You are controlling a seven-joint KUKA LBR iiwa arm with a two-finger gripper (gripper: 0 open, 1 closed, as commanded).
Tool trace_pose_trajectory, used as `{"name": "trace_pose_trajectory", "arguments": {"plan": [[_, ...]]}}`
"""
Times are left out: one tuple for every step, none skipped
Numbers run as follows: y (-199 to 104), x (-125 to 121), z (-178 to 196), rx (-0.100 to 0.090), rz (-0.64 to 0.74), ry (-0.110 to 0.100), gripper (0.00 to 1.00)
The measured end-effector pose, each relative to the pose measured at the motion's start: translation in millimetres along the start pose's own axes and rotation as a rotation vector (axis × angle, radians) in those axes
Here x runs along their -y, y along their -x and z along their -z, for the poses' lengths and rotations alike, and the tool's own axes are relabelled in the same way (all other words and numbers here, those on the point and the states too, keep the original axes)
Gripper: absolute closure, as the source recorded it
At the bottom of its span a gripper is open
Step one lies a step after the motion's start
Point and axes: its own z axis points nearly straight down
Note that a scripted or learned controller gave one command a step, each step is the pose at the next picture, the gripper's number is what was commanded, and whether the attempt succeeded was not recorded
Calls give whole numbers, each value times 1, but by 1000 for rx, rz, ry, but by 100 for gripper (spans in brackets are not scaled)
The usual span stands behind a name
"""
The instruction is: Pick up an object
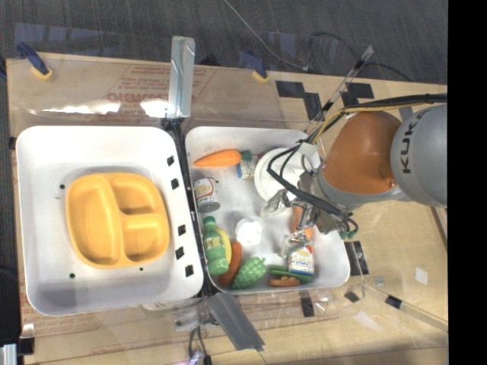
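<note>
The camera view is taken from above the surface (91, 74), on which two white bins are set side by side. In the left bin (34, 204) a yellow divided tray (116, 219) is laid. The right bin (335, 276) is crowded: an orange carrot (218, 158) at the far left, a small can (205, 194) nearer, a green and yellow bottle (216, 251) along the left wall, a green toy (249, 273) at the near edge, a white plate (270, 175) toward the far side and a small carton with a red top (301, 260) at the near right. The arm (380, 158) is reached in from the right, and the gripper (298, 236) is lowered just above the carton. Whether the jaws are released or clenched cannot be told, as they are blurred among cables.
</note>
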Motion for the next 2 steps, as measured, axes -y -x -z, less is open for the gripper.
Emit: {"name": "trace_pose_trajectory", "arguments": {"plan": [[3,-2,11,3,9,-1,100],[90,-6,99,5,-50,-2,100]]}}
